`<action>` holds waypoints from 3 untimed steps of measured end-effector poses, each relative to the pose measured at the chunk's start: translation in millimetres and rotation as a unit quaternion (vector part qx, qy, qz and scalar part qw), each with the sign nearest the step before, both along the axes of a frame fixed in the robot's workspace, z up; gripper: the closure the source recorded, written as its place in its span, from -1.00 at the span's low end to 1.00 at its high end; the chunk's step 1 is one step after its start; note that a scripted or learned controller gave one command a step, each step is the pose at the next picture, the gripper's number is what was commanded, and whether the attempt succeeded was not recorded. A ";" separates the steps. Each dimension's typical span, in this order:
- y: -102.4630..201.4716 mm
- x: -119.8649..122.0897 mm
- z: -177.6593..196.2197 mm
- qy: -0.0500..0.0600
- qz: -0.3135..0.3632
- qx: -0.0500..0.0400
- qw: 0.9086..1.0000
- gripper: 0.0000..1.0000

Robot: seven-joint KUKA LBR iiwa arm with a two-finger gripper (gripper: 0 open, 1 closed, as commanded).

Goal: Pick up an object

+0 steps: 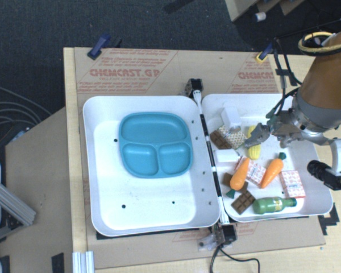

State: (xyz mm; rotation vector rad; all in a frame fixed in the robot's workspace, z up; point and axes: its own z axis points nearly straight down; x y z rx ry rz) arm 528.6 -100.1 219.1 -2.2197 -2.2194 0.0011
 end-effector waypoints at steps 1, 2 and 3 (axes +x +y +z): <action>-52.2 2.1 -124.2 -0.003 -0.001 -0.002 1.000 -1.00; -31.5 46.4 -130.2 -0.006 0.000 -0.002 1.000 -1.00; -30.4 47.1 -120.0 -0.007 0.000 -0.001 1.000 1.00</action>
